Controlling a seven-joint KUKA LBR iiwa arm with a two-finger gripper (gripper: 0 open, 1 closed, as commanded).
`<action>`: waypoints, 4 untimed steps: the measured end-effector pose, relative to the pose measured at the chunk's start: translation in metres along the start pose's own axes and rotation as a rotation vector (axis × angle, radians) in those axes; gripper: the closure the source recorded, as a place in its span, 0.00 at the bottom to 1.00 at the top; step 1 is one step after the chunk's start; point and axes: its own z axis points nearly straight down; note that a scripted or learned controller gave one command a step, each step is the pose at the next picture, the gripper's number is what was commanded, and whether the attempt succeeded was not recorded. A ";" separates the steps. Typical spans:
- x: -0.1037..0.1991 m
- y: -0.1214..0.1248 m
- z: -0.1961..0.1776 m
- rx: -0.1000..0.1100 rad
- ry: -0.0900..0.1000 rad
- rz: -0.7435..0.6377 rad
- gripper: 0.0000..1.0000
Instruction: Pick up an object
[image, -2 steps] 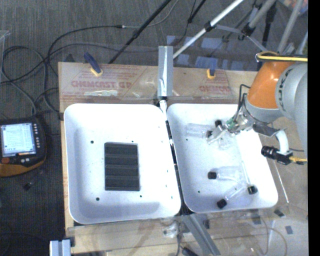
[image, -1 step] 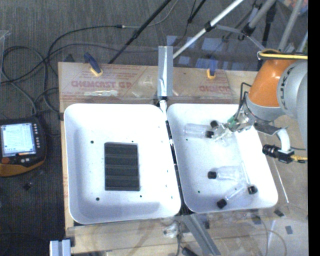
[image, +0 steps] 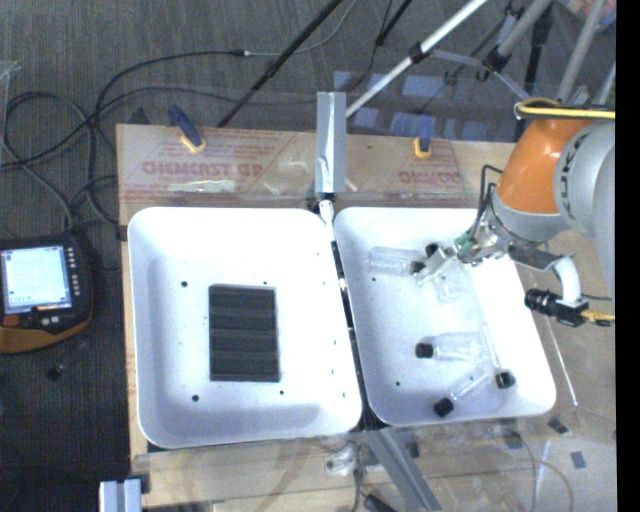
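Vials (image: 455, 350) of clear plastic with black caps lie scattered in the right bin (image: 375, 390); they look light, stiff and slippery, best gripped across the tube's middle. The gripper (image: 440, 257) hangs over the far ones, and I cannot tell its state.

Faint red mirrored lettering on the board (image: 215, 165) behind the bins cannot be read.
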 end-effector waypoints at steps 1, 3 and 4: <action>0.003 0.022 0.020 0.003 0.002 -0.037 0.00; 0.043 0.063 -0.094 0.009 0.008 0.066 1.00; 0.043 0.062 -0.094 0.011 0.008 0.067 0.00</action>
